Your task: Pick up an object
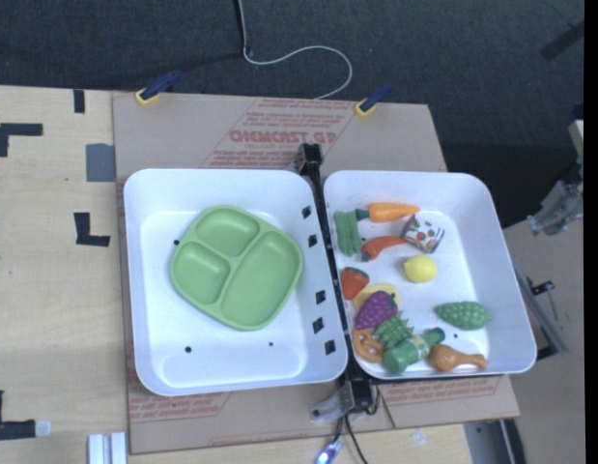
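We note the end effector (555, 211) parked off the right bin's (492, 211) edge, its state unreadable, the toy foods, e.g. the yellow lemon (420, 270), lying beside and below it, presumably keeping the camera's view unblocked before a pick.

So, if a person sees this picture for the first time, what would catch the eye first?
Probably the green divided plate, lying alone in the left bin. Next, the crowd of colourful toy foods in the right bin: an orange carrot near the top, a yellow lemon mid-bin, purple grapes lower left.
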